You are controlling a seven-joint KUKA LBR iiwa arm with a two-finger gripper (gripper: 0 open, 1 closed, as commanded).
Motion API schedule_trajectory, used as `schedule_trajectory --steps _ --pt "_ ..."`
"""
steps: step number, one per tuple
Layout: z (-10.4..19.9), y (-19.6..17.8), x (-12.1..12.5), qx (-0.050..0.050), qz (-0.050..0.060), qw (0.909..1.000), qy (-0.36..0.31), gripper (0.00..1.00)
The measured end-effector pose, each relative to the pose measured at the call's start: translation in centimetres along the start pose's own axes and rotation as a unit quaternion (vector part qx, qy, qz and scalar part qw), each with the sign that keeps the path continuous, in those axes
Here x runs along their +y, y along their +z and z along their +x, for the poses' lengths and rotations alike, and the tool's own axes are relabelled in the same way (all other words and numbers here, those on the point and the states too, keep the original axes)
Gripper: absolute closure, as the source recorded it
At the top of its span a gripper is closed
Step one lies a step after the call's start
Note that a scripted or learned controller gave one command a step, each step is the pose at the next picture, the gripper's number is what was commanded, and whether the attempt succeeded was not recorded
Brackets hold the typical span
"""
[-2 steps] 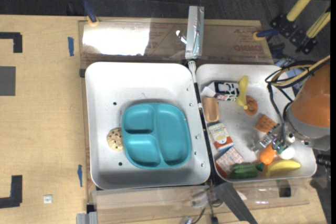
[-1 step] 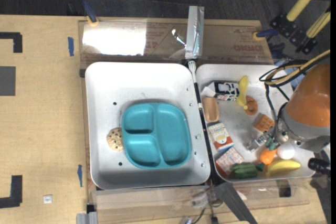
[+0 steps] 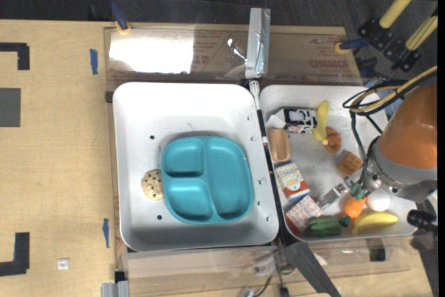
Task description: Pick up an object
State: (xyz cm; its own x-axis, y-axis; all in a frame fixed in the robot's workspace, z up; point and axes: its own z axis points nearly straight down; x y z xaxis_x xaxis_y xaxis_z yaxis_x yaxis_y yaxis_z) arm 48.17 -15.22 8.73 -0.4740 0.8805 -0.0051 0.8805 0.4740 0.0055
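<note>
Hovering low over the right bin [image 3: 306,99], the tool [image 3: 358,193] sits right above an orange toy fruit [image 3: 354,208], banana [image 3: 376,220] just beside it, grip state impossible to tell, so this looks like the reach, with closing and lifting next.

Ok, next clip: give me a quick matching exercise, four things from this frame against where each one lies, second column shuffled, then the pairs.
Things:
1. teal divided plate
2. cookie
3. yellow banana
4. black and white carton

Places:
A. near edge of the right bin, beside an orange toy
B. left bin, touching the plate's left edge
C. far end of the right bin, by a small yellow toy
D. middle of the left bin

Pairs: 1-D, 2-B, 3-A, 4-C
</note>
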Motion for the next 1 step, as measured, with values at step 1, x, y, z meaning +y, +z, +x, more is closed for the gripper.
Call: schedule_trajectory --steps 1 --pt "-1.63 -0.94 5.6 0.001 0.002 0.9936 0.113 0.0"
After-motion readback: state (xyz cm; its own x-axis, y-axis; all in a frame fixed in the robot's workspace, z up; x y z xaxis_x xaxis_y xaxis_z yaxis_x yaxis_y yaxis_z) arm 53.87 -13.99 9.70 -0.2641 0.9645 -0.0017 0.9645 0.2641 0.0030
